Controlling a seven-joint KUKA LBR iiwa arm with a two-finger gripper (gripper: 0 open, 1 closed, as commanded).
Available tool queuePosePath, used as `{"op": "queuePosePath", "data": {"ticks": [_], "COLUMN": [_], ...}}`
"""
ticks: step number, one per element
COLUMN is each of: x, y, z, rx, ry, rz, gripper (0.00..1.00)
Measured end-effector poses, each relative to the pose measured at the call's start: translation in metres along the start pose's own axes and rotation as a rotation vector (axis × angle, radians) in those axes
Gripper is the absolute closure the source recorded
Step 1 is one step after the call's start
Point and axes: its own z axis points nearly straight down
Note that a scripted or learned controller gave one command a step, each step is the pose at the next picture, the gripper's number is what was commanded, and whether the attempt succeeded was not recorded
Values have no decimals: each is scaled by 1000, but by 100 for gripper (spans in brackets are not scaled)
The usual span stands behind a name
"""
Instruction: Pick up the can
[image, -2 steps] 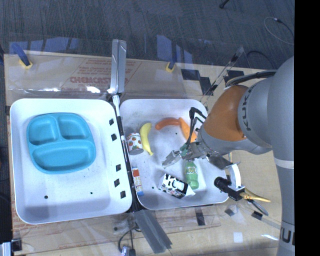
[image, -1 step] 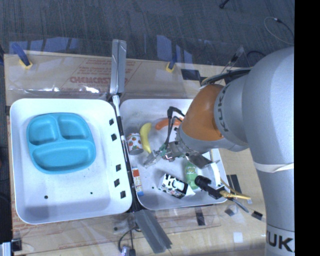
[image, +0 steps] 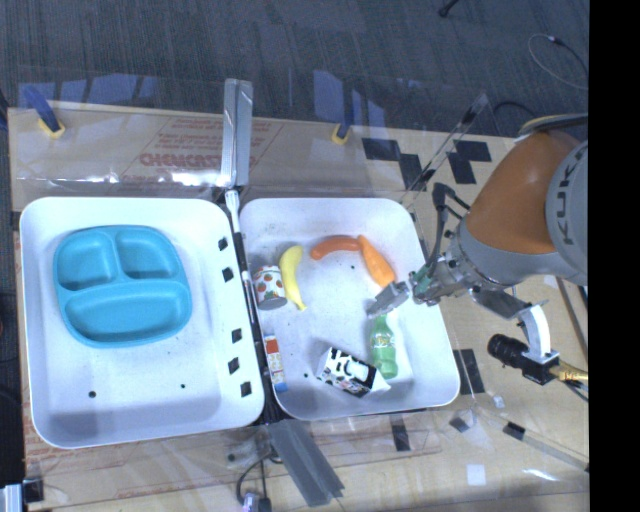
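The can (image: 268, 287) is small, with a white and red label. It stands at the left side of the right bin (image: 330, 215), touching the yellow banana (image: 292, 277). My gripper (image: 392, 297) hangs over the right side of that bin, just above the top of a green bottle (image: 384, 346) and below an orange carrot (image: 376, 261). It is well to the right of the can, with nothing visibly in it.
A second orange piece (image: 333, 246) lies at the back of the right bin. A black-and-white carton (image: 349, 371) and a small tube (image: 273, 362) sit near its front. The left bin (image: 60, 400) holds a blue divided plate (image: 122, 283).
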Motion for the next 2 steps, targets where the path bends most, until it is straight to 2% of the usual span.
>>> {"op": "queuePosePath", "data": {"ticks": [1, 2], "x": [71, 77], "y": [9, 40], "z": [121, 123], "rx": [2, 0], "ry": [2, 1], "rz": [-218, -257], "gripper": [0, 0]}}
